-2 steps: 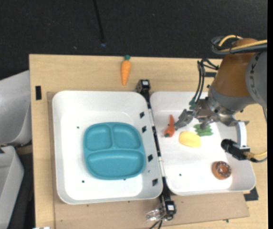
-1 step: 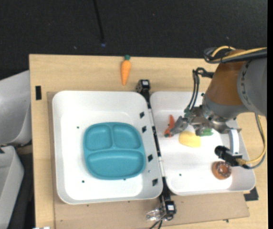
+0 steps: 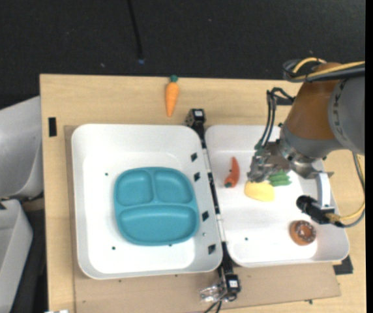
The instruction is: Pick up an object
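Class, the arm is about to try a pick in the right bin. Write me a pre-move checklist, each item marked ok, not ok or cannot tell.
1. Hand is over the right bin: ok.
2. A target lies close by: ok, the yellow item sits just below the hand.
3. Target has room around it: not ok, the green item touches it.
4. Red pepper lies apart from the hand: ok.
5. Finger opening: cannot tell.
6. Brown item is out of the way: ok, near the bin's lower corner.

Wooden bench [image 3: 56,240] with two white bins [image 3: 89,240] side by side, carrot [image 3: 171,96] beyond them.
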You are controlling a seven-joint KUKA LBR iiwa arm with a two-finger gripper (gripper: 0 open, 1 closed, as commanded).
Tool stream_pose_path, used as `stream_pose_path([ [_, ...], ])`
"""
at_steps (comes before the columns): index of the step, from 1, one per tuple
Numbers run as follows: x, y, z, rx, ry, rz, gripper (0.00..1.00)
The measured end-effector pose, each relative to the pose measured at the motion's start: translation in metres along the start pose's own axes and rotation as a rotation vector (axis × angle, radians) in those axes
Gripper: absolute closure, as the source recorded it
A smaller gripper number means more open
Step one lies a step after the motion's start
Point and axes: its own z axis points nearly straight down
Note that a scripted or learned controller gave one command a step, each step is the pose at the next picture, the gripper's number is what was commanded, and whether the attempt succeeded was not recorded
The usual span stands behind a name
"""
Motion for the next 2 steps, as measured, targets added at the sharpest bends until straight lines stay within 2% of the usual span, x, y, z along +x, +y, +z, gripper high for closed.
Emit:
stream_pose_path([
  [1,0.001,0.011,-0.056,-0.004,0.000,-0.010,1.00],
  [2,0.000,0.013,-0.092,-0.002,0.000,-0.010,1.00],
])
